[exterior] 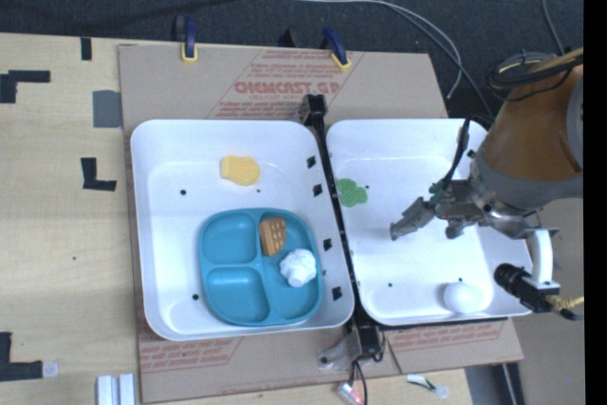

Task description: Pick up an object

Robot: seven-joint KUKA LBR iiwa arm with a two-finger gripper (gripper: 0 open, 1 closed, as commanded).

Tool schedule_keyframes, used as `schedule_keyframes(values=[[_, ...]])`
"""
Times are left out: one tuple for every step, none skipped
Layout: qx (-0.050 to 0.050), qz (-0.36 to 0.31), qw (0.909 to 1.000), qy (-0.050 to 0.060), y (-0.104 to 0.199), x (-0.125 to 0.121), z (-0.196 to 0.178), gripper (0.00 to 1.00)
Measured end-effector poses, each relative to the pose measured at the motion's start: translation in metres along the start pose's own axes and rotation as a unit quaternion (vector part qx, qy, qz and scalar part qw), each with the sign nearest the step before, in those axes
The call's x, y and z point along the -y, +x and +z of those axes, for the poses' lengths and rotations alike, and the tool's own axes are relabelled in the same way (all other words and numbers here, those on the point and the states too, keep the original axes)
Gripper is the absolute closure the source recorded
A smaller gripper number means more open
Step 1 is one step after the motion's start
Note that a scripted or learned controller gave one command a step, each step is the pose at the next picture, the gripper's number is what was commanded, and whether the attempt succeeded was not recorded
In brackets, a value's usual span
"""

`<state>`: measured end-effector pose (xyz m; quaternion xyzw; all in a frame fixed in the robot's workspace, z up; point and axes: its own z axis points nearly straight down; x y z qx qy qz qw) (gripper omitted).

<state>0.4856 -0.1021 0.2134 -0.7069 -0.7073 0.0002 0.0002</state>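
My gripper [429, 227] hangs over the middle of the right bin [398, 147], open, with nothing between its fingers [406, 223]. A green object [351, 193] lies on the bin floor to its left, close to the divider and apart from the gripper. A white ball [465, 297] rests near the right bin's front edge, below and to the right of the gripper. The grey and orange arm [531, 147] covers the bin's right side.
The left bin [156, 204] holds a blue three-part tray [232, 285] bearing a brown waffle-like piece [273, 235] and a white lump [299, 267]. A yellow piece [241, 170] lies behind the tray. Cables run across the dark floor at the back.
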Motion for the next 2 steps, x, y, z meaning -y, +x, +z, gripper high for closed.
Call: schedule_keyframes(values=[[0.0,-0.035,0.9994,0.002,-0.008,-0.013,0.051,0.0],[0.0,-0.002,1.0,-0.003,0.022,-0.147,-0.029,0.0]])
